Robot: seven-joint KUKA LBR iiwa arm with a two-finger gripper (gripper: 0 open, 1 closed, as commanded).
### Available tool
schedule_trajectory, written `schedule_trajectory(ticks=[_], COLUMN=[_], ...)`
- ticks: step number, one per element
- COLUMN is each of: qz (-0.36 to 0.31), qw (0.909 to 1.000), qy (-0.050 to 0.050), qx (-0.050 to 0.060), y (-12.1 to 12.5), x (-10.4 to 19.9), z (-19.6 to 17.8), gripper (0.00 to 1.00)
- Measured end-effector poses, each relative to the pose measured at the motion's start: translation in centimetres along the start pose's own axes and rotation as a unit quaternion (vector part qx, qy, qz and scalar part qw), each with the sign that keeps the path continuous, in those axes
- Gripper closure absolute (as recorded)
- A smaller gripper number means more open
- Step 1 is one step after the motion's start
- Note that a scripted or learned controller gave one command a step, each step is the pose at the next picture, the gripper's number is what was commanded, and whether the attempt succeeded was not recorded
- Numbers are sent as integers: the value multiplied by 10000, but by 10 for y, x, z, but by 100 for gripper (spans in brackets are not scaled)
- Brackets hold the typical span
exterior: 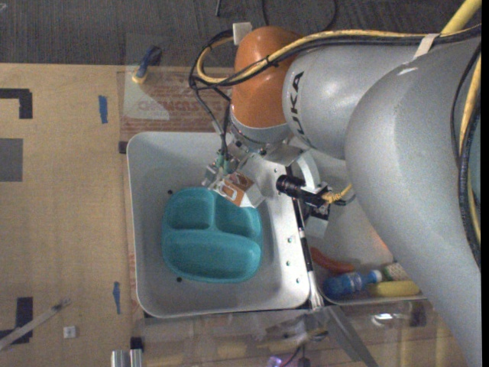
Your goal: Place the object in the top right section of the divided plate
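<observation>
A: One plate (210, 235), teal, lies in the left bin (149, 167). The gripper (228, 176) hovers at its upper right edge, pinching a small orange-and-white object (237, 187).

B: Gripped for sure?

A: It looks so, though it's tiny. I'd lower straight over that top right section and let go low, so nothing bounces out.

Teal divided plate (210, 239) in white bin (149, 205); beside plate, grey arm (397, 113) with orange band (260, 67); blue bottle (348, 284), yellow item (393, 288) right of plate.
</observation>
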State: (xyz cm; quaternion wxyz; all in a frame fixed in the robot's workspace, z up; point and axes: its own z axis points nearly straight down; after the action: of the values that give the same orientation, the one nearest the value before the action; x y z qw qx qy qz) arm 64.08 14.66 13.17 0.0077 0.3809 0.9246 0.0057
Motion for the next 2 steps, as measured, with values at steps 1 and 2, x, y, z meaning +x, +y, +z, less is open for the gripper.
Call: schedule_trajectory(ticks=[1,2], qz=[-2,-15], qw=[10000,10000], qy=[33,-52], qx=[61,-13], y=[-3,1], x=[2,-2], z=[7,-10], gripper=[0,100])
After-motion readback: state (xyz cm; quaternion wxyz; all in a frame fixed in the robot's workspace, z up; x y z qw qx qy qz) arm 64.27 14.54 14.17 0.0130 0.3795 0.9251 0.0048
